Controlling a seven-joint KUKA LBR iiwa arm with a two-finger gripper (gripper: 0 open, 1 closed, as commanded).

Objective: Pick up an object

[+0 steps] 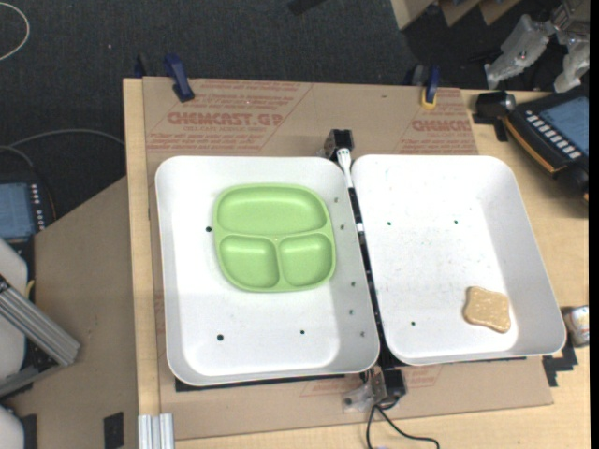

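Observation:
A tan, flat, roughly round object (488, 308) lies in the right bin (440, 195), near its front right corner. A light green divided plate (274, 237) with three compartments rests in the left bin (187, 297), toward the back and centre. Nothing lies in the plate's compartments.
The two white bins sit side by side on a cardboard-covered bench (243, 110), joined along a black strip (358, 241). A dark hand-held control unit (552, 131) and grey metal clutter (529, 50) lie beyond the back right corner. Blue and yellow clamps hold the board's far edge.

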